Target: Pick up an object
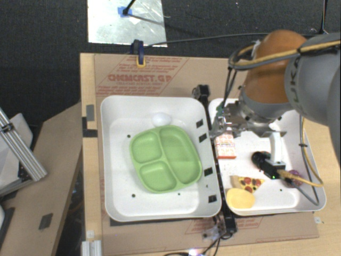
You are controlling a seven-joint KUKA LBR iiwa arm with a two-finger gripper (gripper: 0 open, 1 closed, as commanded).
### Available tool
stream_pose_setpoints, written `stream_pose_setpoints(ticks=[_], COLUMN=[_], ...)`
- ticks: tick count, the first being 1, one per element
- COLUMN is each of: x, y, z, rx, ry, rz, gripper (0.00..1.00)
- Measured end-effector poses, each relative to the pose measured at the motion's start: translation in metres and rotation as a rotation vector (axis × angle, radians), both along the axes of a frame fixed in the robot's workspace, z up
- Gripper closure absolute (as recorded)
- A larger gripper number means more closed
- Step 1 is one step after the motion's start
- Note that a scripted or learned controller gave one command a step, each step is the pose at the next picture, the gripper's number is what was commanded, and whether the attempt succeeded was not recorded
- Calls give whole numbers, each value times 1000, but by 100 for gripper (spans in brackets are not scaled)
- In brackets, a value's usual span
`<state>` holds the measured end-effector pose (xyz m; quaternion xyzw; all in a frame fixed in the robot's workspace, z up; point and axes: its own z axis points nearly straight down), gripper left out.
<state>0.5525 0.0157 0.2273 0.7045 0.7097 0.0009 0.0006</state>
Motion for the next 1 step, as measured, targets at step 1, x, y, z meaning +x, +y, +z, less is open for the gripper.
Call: stream_pose_setpoints(ticks=[1], x=[0], y=[57], z=[-10], rx=[1], ry=[2], rz=[2], gripper=[100])
